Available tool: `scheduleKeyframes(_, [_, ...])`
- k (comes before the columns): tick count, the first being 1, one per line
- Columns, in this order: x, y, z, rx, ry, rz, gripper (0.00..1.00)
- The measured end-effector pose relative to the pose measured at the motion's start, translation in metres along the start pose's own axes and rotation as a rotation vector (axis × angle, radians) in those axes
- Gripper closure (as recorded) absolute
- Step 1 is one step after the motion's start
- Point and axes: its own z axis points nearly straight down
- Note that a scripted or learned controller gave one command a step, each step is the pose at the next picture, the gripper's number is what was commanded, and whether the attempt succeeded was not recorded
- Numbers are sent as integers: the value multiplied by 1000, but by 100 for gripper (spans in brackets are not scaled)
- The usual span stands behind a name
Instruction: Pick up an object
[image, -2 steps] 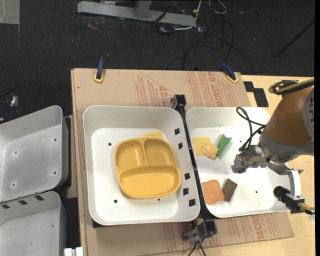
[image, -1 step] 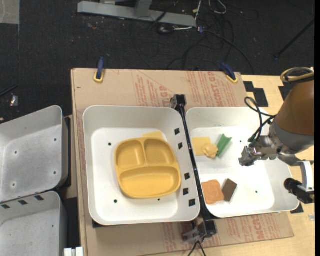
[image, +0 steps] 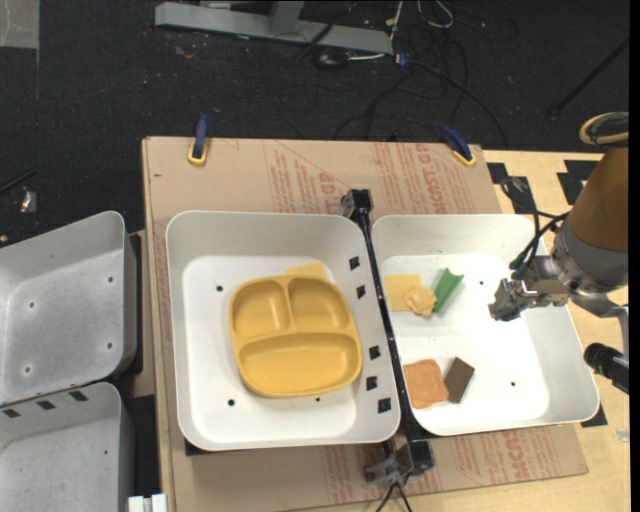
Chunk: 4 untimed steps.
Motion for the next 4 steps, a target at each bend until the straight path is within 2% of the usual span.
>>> scheduleKeyframes(3, [149,37,18,4,3,-6,100])
scheduleKeyframes(4, [206,45,8,3,4,-6,100])
